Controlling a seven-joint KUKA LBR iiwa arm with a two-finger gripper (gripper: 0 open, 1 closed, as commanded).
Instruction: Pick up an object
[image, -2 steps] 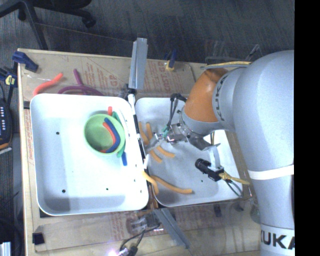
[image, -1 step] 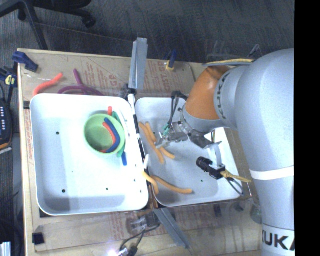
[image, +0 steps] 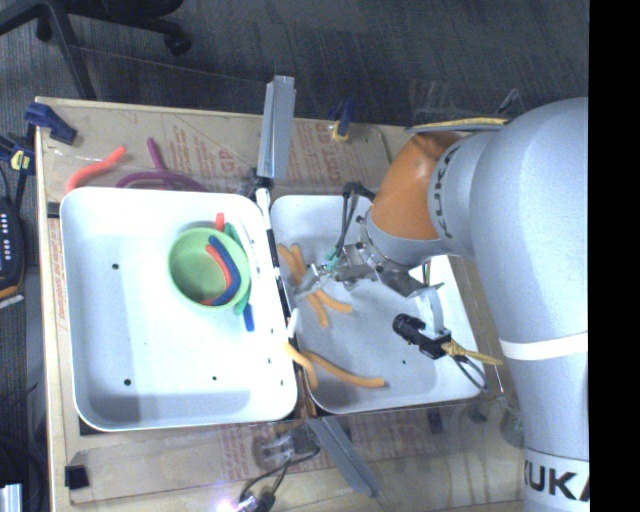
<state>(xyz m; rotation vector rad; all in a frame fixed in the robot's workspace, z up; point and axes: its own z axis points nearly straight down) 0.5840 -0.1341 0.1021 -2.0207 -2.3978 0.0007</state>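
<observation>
Wooden bench (image: 180, 450) on dark carpet (image: 400, 50) (two white bins (image: 150, 380)); gripper (image: 335, 268) low in right bin, grip state unclear.

A bowl (image: 208, 268) sits in the left bin (image: 120, 380); loose sticks (image: 345, 375) lie in the right bin (image: 400, 395).

White bins (image: 100, 330), green bowl (image: 205, 270), orange strips (image: 340, 375), grey arm (image: 530, 230) with orange band (image: 405, 185)
</observation>
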